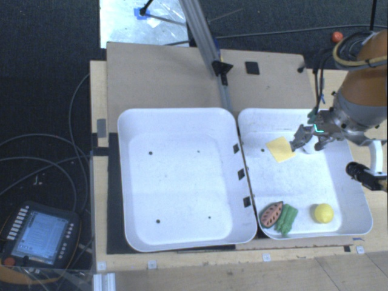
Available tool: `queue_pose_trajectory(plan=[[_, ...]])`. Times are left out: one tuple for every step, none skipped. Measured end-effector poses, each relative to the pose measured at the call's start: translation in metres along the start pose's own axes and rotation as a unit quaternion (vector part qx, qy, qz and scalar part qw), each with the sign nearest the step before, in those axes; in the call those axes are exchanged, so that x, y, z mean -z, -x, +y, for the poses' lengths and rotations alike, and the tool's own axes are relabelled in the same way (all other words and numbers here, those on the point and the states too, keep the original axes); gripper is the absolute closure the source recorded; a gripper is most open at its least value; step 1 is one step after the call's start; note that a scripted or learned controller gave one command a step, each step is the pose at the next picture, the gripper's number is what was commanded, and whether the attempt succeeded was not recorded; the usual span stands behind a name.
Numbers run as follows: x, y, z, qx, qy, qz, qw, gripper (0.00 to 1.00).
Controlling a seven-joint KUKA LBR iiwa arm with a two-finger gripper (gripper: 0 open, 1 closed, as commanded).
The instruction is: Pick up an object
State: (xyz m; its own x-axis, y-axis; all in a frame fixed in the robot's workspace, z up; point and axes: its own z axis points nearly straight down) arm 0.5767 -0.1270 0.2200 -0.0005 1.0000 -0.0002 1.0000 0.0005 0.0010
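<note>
Just beside the yellow square's (pixel 280 149) right edge — jaws (pixel 301 144), gap indiscernible — bin (pixel 303 119) floor beyond bare.

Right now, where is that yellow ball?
The yellow ball lies in the right bin, near its front right corner, right of the green toy.

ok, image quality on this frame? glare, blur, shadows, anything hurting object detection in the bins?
Camera view: light is even and diffuse, shadows faint. The white bins run bright, near washed out, so rims show weakly. The yellow sponge, lemon and green item stand out well. The gripper is slightly soft. A bright patch sits on the floor at top.
</note>
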Motion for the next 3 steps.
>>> queue_pose_trajectory(plan=[[0.000,0.000,0.000,0.000,0.000,0.000,1.0000,0.00],[-0.062,0.002,0.001,0.000,-0.002,0.000,1.0000,0.00],[-0.103,0.001,0.002,0.000,-0.002,0.000,1.0000,0.00]])
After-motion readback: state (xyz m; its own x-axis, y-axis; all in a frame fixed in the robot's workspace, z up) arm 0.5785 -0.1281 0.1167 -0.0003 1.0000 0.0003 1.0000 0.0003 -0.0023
